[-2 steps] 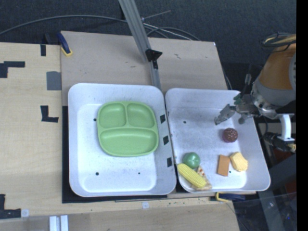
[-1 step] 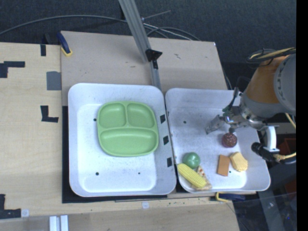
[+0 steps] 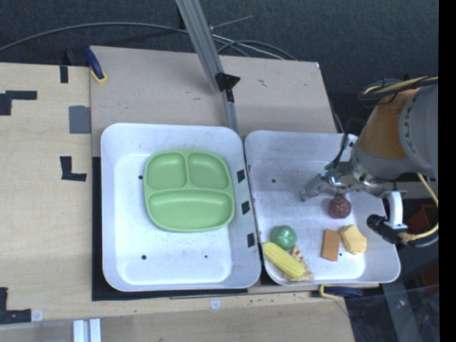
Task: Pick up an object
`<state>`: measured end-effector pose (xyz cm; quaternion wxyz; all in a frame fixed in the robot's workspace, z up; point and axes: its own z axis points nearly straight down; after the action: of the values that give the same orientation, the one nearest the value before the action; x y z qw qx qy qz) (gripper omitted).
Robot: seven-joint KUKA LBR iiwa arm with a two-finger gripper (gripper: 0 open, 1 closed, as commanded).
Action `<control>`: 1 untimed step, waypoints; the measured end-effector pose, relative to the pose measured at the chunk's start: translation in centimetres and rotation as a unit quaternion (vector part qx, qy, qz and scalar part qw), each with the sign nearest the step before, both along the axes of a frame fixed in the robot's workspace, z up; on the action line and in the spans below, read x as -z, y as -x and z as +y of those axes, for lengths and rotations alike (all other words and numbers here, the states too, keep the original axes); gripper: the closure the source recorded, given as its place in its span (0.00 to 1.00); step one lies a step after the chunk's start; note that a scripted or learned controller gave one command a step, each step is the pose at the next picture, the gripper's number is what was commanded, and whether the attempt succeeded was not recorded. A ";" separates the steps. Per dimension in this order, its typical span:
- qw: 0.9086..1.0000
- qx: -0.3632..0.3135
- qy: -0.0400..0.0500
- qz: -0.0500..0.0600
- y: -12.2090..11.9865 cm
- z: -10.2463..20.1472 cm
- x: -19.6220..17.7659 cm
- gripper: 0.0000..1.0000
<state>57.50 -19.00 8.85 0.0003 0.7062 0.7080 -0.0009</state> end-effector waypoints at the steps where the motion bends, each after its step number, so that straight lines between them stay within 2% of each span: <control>1: 1.000 -0.001 0.000 0.000 0.0 0.1 -1.0 1.00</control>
<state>57.52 -18.94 9.89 0.0002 0.7058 0.7084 -0.0005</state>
